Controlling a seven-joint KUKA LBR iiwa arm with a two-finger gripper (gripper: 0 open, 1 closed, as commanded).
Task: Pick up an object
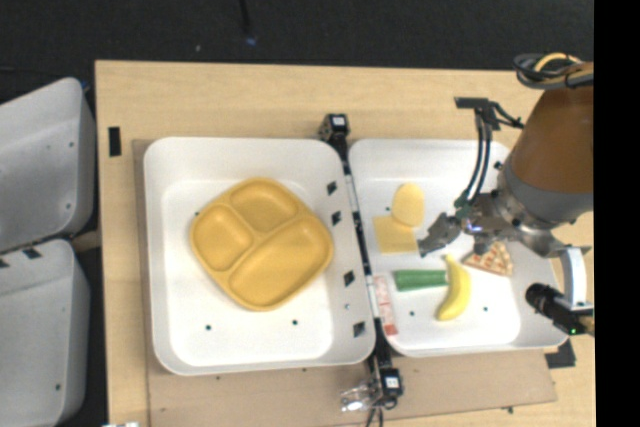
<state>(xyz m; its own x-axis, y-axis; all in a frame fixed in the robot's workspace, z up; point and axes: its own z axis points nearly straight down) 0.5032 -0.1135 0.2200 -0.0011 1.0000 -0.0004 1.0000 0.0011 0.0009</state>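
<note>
Yellow and green toy food lies below and beside my gripper [452, 233] in the right bin [430, 340].

I hang over the right bin, and I cannot tell how my gripper stands, since it is dark and small against the bin floor and nothing shows held in it. Just left of it are a pale yellow slab [393, 235] and, touching that slab's upper edge, a rounded yellow piece [408, 203]. Just below it lies a green block [419, 280], with a banana [455, 292] beside that, its upper tip close under me. A pizza slice [491, 261] sits just to my right, partly under my wrist. Well off to my left, in the left bin [165, 335], rests a yellow divided plate [262, 242].
</note>
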